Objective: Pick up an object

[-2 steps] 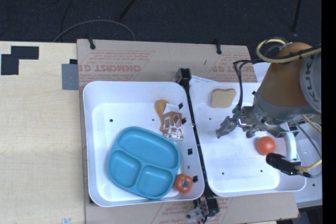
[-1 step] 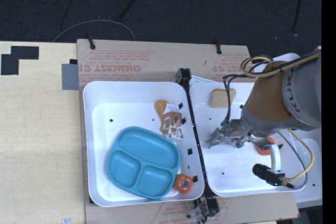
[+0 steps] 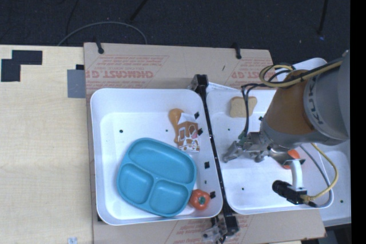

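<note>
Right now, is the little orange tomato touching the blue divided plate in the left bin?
Touching. The camera view shows the tomato pressed against the lower right rim of the blue plate, no white floor between them.

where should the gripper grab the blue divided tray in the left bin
Best bet is the raised rim of the blue tray, at its upper right edge, coming from above with one finger inside and one outside. It lies flat and looks too broad to span, so only the rim gives a pinchable lip. Its lower right corner is crowded by the small orange-red ball.
</note>
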